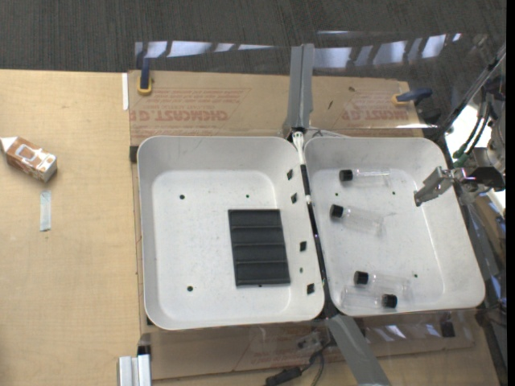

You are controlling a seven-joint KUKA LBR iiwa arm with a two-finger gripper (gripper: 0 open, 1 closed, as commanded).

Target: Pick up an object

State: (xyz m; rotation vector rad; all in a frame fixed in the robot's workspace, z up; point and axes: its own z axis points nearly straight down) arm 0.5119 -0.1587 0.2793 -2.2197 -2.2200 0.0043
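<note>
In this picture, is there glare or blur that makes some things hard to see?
Camera view: light is even and shadows are soft; the black tray in the left bin is sharp. The clear vials in the right bin nearly vanish against white, only their black caps stand out. The tool at the right edge is small and its state is unclear.
</note>
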